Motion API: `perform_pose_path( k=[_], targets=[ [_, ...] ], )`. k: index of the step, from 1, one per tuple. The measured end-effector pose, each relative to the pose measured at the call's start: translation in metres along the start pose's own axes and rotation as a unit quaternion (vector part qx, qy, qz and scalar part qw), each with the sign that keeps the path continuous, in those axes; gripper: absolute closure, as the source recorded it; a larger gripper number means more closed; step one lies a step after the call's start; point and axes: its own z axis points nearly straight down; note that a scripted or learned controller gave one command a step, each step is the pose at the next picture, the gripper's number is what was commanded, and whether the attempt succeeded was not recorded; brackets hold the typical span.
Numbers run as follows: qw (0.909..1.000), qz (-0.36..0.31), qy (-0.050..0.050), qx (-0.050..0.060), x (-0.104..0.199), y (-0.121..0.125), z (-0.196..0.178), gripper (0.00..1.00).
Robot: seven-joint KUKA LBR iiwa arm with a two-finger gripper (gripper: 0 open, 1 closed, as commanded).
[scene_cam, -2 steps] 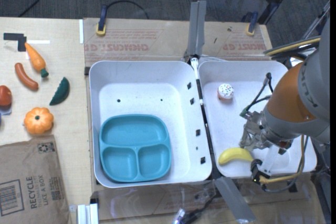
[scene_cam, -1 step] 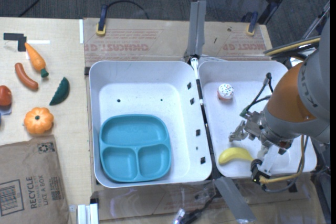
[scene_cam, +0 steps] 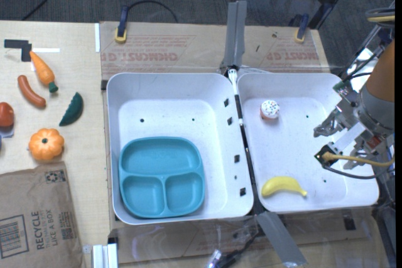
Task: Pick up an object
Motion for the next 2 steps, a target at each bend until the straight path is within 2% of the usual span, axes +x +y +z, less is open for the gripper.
perform_pose_path(
  k=[1,2],
  targets=[
    [1.0,-0.01,0.001,0.002,-0.024,0.035,0.147,0.0],
    [0.9901,0.14,0.0,0.002,0.0,-0.002,0.154,0.0]
  ],
)
